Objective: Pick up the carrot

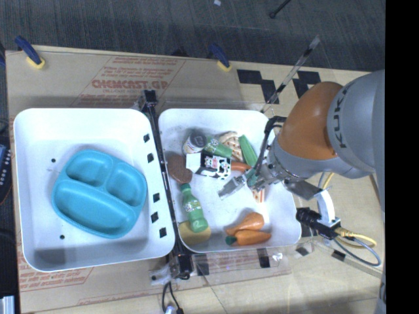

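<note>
The carrot [251,237] is orange with a green stem end. It lies flat near the front wall of the right bin [216,115], with a second orange piece [247,222] touching it just behind. My gripper [245,184] is low in the middle of that bin, a short way behind the carrots and apart from them. Nothing can be seen held in it. A small orange item [239,167] lies just behind the gripper, partly hidden by it. The grey arm with its orange band [313,128] covers the bin's right side.
The right bin also holds a green bottle [192,213], a brown piece [178,167], a can [195,140], a black-and-white box [215,163] and a green vegetable [247,149]. A blue divided plate [98,191] lies in the left bin [26,149].
</note>
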Action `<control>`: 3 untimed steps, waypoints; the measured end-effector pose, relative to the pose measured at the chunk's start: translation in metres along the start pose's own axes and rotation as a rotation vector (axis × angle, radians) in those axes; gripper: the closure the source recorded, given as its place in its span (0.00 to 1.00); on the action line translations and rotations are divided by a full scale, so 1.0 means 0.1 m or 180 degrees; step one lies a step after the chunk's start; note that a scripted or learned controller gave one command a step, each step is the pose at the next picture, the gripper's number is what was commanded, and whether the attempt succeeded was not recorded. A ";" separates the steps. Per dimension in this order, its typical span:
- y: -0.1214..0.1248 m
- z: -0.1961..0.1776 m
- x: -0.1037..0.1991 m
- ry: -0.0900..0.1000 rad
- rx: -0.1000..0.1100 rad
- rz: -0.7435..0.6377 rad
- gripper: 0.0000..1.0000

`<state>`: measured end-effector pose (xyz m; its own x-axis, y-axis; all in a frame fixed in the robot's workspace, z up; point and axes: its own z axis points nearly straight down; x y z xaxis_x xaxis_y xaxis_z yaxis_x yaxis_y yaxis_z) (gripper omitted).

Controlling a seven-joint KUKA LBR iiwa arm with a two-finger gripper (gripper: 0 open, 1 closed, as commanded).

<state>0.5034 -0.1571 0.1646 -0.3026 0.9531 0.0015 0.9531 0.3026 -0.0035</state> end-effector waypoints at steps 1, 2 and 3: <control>-0.40 0.73 -0.38 0.0001 0.0003 -0.0597 0.00; -0.39 0.63 -0.37 0.0006 0.0005 -0.0624 1.00; 0.16 -0.23 -0.26 -0.0007 -0.0009 0.0039 1.00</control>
<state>0.5262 -0.1773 0.1872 -0.2909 0.9567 -0.0007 0.9567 0.2909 -0.0008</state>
